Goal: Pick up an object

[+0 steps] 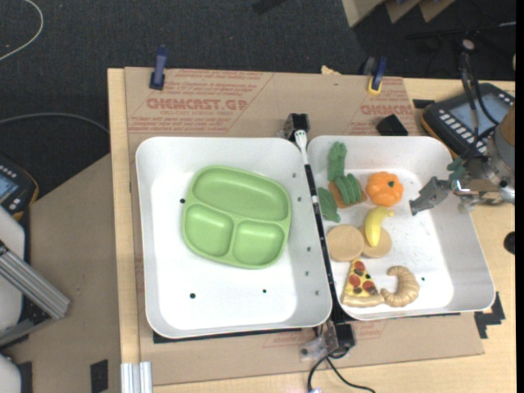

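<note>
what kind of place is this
Probably a robotics lab bench rigged for pick-up trials. Two white bins sit on a cardboard sheet held by blue clamps, toy food such as a banana fills one, and the robot's hand reaches in.

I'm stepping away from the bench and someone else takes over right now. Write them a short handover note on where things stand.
Gripper: over the right bin, near its upper right side, with nothing seen between its fingers.
Right bin's toy food, all along its left side: green vegetables, orange pumpkin, banana, round cookie, pizza slice, croissant.
Left bin: holds a green divided plate.
Done: nothing picked up yet.
Left: choose a piece, likely the pumpkin as it looks nearest, grasp and lift it.
</note>
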### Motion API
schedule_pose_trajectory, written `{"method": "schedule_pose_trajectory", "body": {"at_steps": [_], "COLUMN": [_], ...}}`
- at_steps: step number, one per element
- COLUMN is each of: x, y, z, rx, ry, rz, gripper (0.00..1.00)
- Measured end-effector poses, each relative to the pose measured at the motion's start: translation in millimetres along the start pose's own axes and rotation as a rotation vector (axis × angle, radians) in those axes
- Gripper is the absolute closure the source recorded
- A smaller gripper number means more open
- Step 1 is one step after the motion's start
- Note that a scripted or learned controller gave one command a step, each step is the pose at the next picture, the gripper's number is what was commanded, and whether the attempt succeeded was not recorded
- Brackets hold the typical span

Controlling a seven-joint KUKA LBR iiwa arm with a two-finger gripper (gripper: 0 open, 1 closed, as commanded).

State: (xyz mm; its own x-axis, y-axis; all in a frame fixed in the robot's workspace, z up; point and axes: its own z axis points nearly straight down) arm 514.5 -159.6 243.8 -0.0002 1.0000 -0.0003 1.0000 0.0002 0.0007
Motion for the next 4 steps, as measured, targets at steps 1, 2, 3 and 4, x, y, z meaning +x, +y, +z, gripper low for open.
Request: {"method": "schedule_pose_trajectory", "body": {"at_steps": [1,2,3,4], "x": [0,0,92,167], "y": [1,-36,-36,-34], "z": [-11,-69,40,-49], "rx": [-0.004,-0.006,0.012,-0.010], "ry": [-0.001,-0.002,0.006,0.003], "rz": [-0.001,0.001,-0.008,-0.011], "gripper": [1.00,1.00,1.00,1.00]}}
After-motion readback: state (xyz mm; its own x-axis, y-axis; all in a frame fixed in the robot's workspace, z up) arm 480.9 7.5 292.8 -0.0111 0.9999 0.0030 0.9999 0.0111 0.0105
